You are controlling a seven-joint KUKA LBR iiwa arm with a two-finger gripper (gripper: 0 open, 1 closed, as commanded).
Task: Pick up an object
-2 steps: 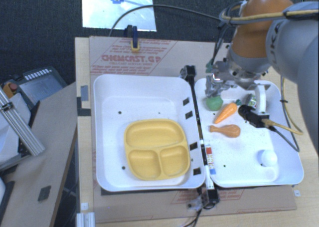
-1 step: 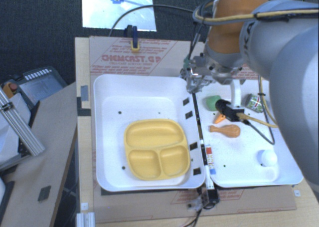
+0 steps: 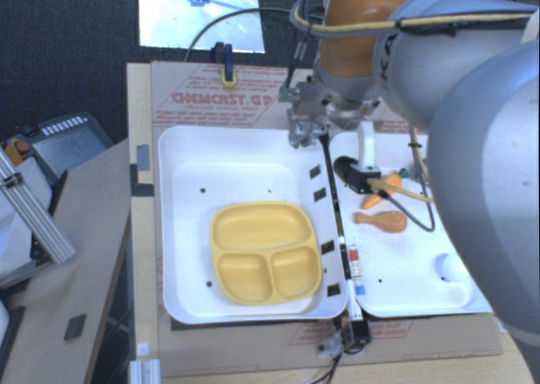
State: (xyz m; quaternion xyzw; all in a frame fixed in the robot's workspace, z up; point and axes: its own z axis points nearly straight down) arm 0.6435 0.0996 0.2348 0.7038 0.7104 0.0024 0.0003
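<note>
**Camera view: arm over the bins' far edge**

Camera view: gripper (image 3: 305, 131) hangs above the divider; its opening can't be told. A yellow tray (image 3: 264, 251) lies in the left bin (image 3: 181, 197); a drumstick toy (image 3: 382, 219) lies in the right bin (image 3: 413, 289).

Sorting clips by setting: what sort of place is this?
Probably a robotics lab test bench, not a kitchen: a grey arm reaches over two white bins on taped cardboard, with a yellow divided tray, loose cables and an aluminium rail.

Blue clamp (image 3: 225, 63) on cardboard sheet (image 3: 211, 97) behind bins.
</note>
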